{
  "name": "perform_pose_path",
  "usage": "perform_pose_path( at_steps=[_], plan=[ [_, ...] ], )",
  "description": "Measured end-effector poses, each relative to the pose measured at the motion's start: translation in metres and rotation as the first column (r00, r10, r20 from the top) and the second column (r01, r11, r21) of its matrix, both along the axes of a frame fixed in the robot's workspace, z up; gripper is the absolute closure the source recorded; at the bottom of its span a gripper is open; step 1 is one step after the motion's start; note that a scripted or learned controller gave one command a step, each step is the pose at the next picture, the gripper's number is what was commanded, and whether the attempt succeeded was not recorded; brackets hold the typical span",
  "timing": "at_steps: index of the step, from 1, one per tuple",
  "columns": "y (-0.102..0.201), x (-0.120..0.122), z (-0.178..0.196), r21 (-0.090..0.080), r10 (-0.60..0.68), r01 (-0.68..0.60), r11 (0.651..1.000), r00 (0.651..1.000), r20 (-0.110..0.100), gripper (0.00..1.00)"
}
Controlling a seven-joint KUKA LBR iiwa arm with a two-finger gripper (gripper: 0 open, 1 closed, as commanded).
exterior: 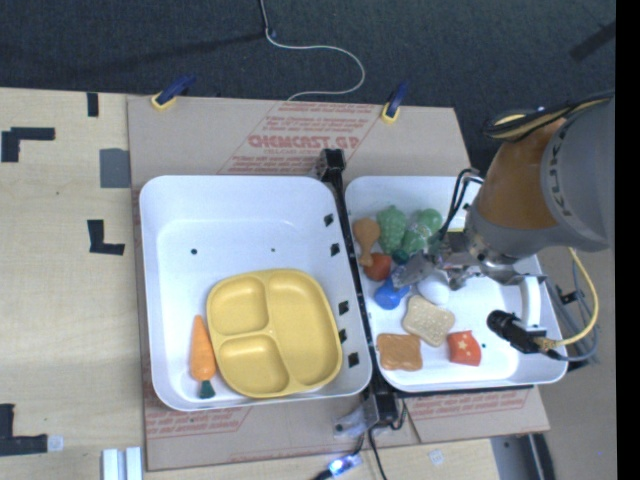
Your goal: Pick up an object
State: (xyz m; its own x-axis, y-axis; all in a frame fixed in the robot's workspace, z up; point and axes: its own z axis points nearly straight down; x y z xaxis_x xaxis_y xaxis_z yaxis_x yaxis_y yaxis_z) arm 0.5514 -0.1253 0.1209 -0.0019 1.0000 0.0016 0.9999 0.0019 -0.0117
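jaws (425, 268) low in the right bin (500, 373), over the cluster near its left wall; whether they are apart or together i cannot tell, the wrist hides them. nothing visibly held.

likely target: blue piece (388, 294), just beside the jaws toward the bin's front-left. small, rounded, glossy, possibly a toy fruit or cap, hard to say at this size. it sits tight among neighbours: red-orange piece (377, 265) just behind it, green leafy toy (408, 228) further toward the back edge, pale toast slice (429, 320) just to its front-right.

to do the step well, in my judgement: centre over the blue piece before closing, come straight down, keep fingers clear of the toast and the red-orange piece so neither gets pinched along. a rounded shiny thing may squirt out sideways; close slowly, lift only once it is seated.

elsewhere: brown toast (399, 351) and red wedge (463, 348) near right bin's front edge; left bin (180, 208) carries yellow divided plate (273, 330) and carrot (202, 353) at front-left corner.
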Motion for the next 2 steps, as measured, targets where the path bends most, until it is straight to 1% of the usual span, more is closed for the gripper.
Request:
perform_pose_path(
  at_steps=[1, 2],
  plan=[
    [0.0014, 0.0017, -0.0254, 0.0, 0.002, -0.002, 1.0, 1.0, 0.011, 0.0],
    [0.0015, -0.0009, -0.0227, 0.003, 0.001, -0.001, 1.0, 1.0, -0.002, 1.0]
  ],
)
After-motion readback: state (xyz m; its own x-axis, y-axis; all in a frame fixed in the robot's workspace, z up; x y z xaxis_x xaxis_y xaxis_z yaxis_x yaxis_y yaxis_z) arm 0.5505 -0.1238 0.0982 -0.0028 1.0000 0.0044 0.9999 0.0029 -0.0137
